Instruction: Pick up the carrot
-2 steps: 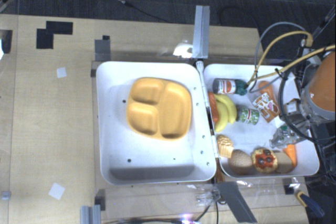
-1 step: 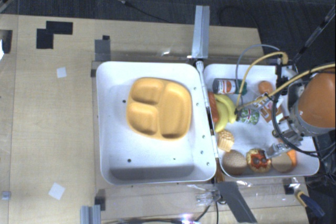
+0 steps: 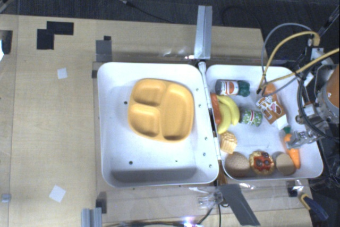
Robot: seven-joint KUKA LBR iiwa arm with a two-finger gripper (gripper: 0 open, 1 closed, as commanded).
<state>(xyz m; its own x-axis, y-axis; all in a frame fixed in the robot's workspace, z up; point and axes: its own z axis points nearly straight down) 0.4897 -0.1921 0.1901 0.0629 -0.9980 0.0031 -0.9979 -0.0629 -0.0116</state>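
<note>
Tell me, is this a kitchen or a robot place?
Probably a robot lab, not a kitchen. A wooden bench holds two white bins, one with a yellow divided plate, the other with toy food like a banana, beside cables.

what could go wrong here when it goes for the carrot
The carrot lies in the right bin's lower right corner, close to the wall, so one side of the claw may hit the rim instead of sliding past. A brown potato-like item sits right against the carrot and could be nudged or caught with it. The yellow cables arch over this bin and might snag as the arm moves.
</note>
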